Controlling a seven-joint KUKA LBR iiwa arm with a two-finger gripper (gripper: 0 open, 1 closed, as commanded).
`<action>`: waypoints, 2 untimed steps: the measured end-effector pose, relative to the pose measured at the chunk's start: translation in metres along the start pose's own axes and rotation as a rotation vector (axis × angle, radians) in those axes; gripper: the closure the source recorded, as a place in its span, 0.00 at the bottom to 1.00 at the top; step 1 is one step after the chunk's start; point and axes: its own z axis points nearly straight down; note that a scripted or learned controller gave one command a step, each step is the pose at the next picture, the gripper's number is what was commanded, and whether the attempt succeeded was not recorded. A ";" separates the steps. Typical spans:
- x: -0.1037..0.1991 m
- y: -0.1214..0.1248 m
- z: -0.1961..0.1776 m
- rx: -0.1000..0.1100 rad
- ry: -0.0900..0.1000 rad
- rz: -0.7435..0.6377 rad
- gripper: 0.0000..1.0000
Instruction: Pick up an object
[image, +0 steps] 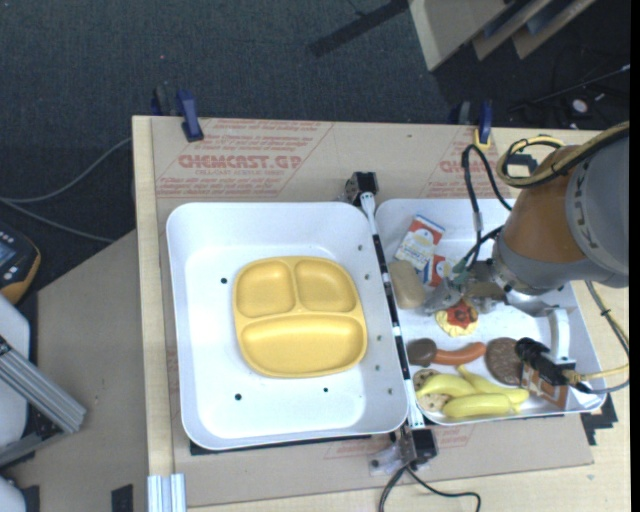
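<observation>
The arm (560, 215) comes in from the right and bends down over the right-hand bin (395, 215). Its claw (462, 296) hangs low above the middle of that bin, right over a small red-and-yellow toy (460, 319). From where I stand the claw's tips are lost in a jumble of grey metal and cable, so I cannot tell whether it is wide or narrow, or whether it has hold of anything.

Taking that red-and-yellow toy as the marker: just behind it and to the left lies a white carton with red and blue print (424, 245), tilted on its side. To the toy's left, close to the bin's wall, sits a tan lump (407, 288). In front of the toy a sausage (459, 353) lies crosswise, with a dark brown round piece (421, 351) touching its left end and a brown disc (503, 359) at its right. Nearer still, along the bin's front edge, is a bunch of yellow bananas (472, 398).

Left of all this, the second bin (200, 330) carries a yellow divided plate (298, 316), lying flat at its centre. Both bins rest on the brown counter (250, 160).
</observation>
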 end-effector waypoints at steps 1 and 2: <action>-0.004 -0.078 0.000 0.011 0.004 0.005 0.00; -0.001 0.004 0.000 -0.003 0.000 -0.003 0.00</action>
